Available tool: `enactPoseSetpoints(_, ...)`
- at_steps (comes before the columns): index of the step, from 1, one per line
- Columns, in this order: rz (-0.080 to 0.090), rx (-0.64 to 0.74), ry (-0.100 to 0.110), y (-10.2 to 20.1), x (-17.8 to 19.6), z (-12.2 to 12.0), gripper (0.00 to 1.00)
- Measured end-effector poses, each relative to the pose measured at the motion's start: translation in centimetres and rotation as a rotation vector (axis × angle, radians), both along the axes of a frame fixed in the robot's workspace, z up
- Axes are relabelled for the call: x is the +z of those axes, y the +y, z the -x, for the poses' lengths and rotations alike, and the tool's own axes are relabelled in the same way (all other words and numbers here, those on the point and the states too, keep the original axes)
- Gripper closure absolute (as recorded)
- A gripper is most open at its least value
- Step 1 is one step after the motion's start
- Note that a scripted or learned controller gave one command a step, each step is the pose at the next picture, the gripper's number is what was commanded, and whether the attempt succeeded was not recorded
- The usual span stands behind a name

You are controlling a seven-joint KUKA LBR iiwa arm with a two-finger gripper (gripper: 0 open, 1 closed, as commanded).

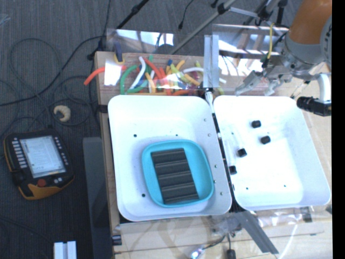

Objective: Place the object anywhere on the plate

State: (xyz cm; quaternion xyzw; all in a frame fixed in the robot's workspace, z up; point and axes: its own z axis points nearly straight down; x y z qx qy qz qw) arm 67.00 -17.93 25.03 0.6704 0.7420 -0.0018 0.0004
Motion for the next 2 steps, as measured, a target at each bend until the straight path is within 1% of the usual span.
enactPoseSetpoints(1,0.001,0.075,-0.003,-4.2,7.5,0.1,0.00)
enactPoseSetpoints(2,-0.002,0.095,0.000,-2.5,-1.3,0.1,0.00)
